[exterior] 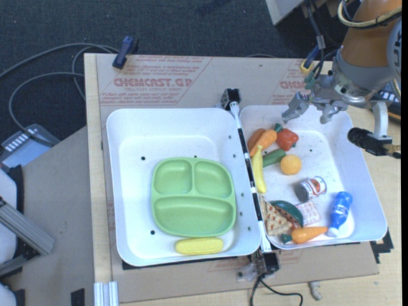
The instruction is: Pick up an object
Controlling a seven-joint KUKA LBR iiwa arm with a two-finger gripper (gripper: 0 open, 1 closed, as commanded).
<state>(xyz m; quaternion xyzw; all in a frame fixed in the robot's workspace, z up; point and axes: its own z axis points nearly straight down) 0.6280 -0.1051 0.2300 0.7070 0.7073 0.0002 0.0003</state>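
Fingers (295, 109) spread wide and empty, the gripper (312, 109) hovers above the right bin's (370, 190) far end, near the red pepper (287, 138), probably light, rigid, slick, best pinched across its middle

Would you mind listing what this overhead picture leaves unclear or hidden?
- Arm: cut off by the camera view's top and right edges.
- Can: label too small to read.
- Items at the right bin's near end: the cracker, dark green piece and packet overlap, hiding each other's outlines.
- Carrot: partly behind the divider between bins.
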